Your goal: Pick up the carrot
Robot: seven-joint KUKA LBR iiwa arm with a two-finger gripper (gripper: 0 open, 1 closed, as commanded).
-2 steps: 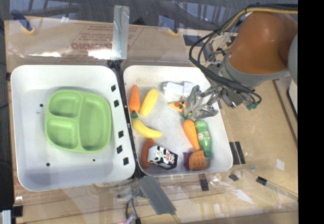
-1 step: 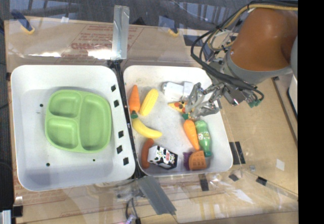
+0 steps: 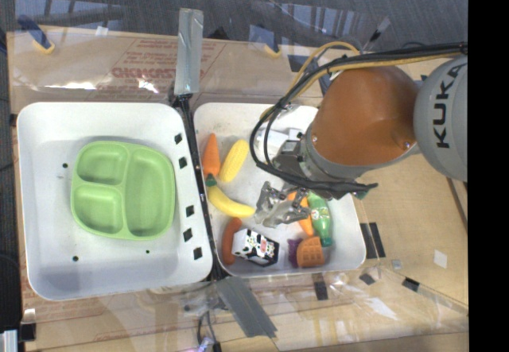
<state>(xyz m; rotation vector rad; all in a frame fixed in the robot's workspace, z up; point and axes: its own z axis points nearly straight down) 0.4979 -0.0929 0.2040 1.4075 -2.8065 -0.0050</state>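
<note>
Tool [image 3: 274,211] low in right bin [image 3: 238,116] | carrot [image 3: 211,158]: orange, tapered (green stem end)

Camera: one, fixed overhead | your view slants down on both bins [image 3: 32,183] | arm [image 3: 374,116] enters from right
</note>
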